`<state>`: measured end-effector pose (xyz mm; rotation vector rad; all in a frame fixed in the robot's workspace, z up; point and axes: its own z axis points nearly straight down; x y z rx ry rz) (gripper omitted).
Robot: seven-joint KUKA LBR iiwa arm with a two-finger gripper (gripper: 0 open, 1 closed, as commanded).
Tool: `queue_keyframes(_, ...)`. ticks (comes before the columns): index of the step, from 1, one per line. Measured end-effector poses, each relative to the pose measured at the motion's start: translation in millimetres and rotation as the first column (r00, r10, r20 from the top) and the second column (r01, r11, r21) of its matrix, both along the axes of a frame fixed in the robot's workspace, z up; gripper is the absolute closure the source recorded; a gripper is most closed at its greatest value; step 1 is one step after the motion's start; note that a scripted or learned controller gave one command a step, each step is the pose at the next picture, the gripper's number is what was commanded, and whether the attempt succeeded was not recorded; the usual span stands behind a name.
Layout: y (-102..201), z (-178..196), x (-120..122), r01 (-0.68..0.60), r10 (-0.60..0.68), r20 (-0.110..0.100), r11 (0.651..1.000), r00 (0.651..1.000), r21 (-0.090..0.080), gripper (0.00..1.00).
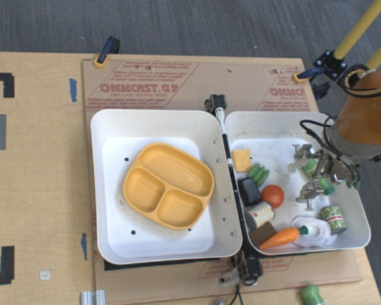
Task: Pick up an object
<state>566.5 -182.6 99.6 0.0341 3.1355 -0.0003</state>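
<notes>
Green object: lies on the bench outside the bins, at the lower edge, out of the sorting area
Right bin: holds the pickable clutter together — carrot, tomato, yellow block, small can
Left bin: carries only a yellow divided plate, likely a drop spot
Gripper: lowered into the right bin's far side over a green item
Fingers: metal parts blur together, so I cannot tell how wide they stand or whether anything is gripped
</notes>
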Motion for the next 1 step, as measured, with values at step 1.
queue_keyframes(1, -41.0, -13.8, 64.2, -0.033, 0.033, 0.0, 0.999, 0.999, 0.0, 0.0)
